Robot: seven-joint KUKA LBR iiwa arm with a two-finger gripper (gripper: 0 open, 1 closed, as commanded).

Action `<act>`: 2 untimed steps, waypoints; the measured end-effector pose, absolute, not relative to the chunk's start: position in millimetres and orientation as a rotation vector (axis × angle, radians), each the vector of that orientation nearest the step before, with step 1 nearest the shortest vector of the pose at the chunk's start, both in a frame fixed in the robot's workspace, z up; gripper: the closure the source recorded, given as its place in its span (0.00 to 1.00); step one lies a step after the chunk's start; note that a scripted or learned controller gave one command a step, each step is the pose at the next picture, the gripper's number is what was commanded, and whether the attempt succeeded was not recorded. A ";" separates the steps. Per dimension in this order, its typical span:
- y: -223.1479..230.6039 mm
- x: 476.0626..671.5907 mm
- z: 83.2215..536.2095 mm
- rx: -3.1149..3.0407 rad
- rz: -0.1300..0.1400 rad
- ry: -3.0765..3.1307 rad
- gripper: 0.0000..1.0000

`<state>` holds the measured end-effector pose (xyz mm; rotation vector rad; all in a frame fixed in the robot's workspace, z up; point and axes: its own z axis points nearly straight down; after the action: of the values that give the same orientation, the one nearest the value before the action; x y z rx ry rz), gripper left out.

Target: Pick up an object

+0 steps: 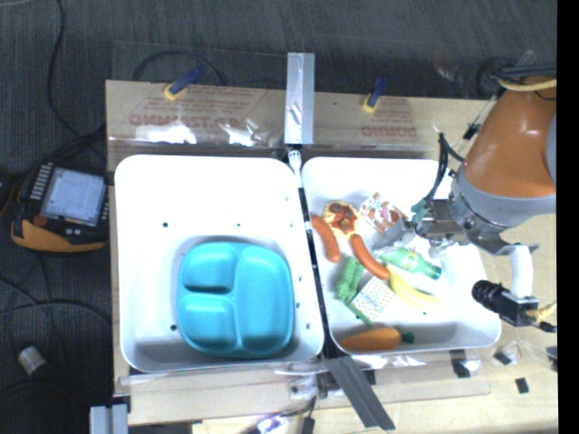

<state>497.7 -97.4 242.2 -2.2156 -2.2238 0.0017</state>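
The right bin (470,333) holds several toy foods. Among them are two orange sausages (326,237) (369,256), a green bottle (412,262), a yellow banana (413,288), a green vegetable (349,278), a carrot (369,338), a checked white packet (373,298), a pizza piece (341,213) and a red-and-white packet (382,212). My gripper (423,230) hangs low over the bin's right half, just above the green bottle and right of the red-and-white packet. The wrist hides what lies directly beneath it.
The left bin (145,197) holds a blue compartment tray (235,298). A metal divider post (299,98) stands behind the bins. The orange-banded arm (511,165) covers the right bin's far right corner. A handheld device (63,206) lies on the floor at left.
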 end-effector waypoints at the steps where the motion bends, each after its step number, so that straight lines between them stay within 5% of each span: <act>1: -131.9 531.5 188.3 -2.330 0.001 -2.101 0.00; 2: -195.1 544.5 89.8 -2.241 -0.009 -2.215 0.00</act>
<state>544.5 -195.1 89.8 -2.2412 -2.2150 -0.0093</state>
